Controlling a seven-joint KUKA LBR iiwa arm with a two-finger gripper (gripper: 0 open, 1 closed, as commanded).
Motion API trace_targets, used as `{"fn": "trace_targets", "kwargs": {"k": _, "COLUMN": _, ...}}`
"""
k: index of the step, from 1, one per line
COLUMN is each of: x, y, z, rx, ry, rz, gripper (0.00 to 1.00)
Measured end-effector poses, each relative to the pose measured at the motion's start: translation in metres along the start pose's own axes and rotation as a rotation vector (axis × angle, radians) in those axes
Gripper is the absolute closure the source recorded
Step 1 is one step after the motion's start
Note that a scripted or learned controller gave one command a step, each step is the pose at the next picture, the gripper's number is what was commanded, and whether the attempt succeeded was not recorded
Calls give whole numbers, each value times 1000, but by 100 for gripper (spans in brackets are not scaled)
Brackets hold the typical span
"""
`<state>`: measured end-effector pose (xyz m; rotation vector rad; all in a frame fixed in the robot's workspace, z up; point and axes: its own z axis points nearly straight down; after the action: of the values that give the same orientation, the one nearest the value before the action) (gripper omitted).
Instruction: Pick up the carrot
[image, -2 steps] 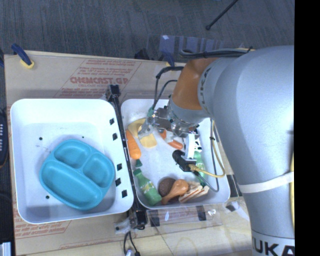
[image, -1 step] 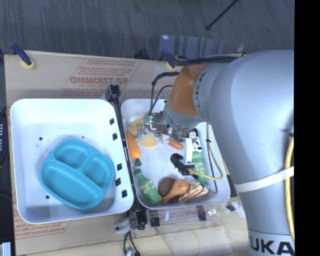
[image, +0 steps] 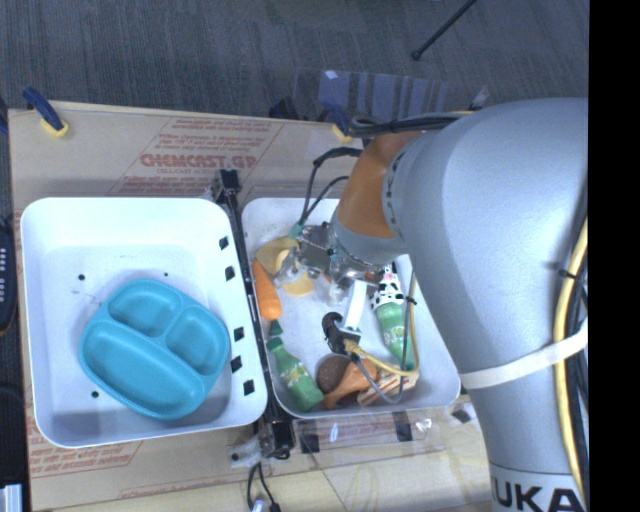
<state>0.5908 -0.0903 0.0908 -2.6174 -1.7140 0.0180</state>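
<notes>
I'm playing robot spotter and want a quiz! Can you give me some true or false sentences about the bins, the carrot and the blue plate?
1. The carrot lies in the right bin. True.
2. The blue divided plate sits in the right bin too. False: it is in the left bin.
3. The gripper is above the right bin. True.
4. The carrot lies in the middle of the plate. False: it lies along the right bin's left wall.
5. The arm reaches over the left bin. False: it is over the right bin.
</notes>
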Motion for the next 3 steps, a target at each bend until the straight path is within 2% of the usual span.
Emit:
{"fn": "trace_targets", "kwargs": {"k": 1, "x": 1, "y": -1, "z": -9, "rx": 9, "ry": 1, "rz": -8, "gripper": 100}}
{"fn": "trace_targets", "kwargs": {"k": 2, "x": 54, "y": -57, "z": -102, "rx": -8, "ry": 7, "rz": 409, "gripper": 100}}
{"fn": "trace_targets", "kwargs": {"k": 3, "x": 86, "y": -139, "z": -97, "rx": 0, "ry": 2, "rz": 479, "gripper": 100}}
